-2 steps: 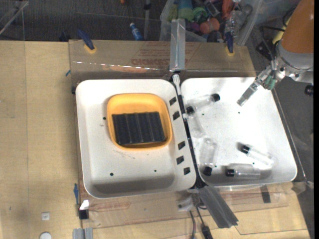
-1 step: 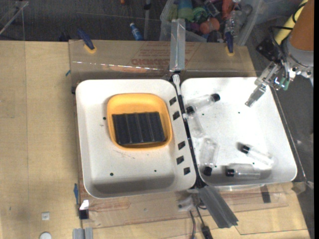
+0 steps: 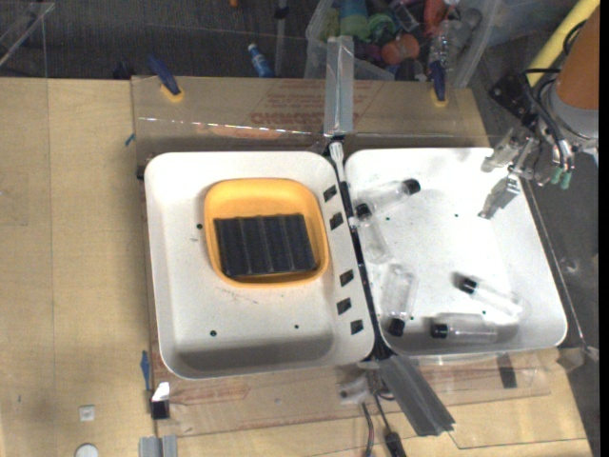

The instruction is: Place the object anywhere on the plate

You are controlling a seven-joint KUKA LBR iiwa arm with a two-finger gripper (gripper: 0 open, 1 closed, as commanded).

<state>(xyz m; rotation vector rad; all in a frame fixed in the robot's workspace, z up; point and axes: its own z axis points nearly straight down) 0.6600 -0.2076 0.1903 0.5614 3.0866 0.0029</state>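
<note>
Clear vials [image 3: 463, 329] lie in the right bin [image 3: 547, 303]; jaws [image 3: 519, 165] hover above, spread wide, gripping nothing.

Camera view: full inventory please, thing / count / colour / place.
bins: 2, white, side by side on the bench.
plate: 1, orange-yellow, in the left bin.
ridged slab: 1, dark grey, lying on the plate.
vials: about 5, clear with black caps, scattered in the right bin, most along its left and near sides.
clutter tub: 1, clear, full of mixed coloured items, behind the bins.
clamps: 2, blue and orange, at the back edge of the bench.
arm: 1, grey with orange band, at the right.
pincer: 1, grey, over the right bin's far right corner; nothing visible between its fingers.
</note>
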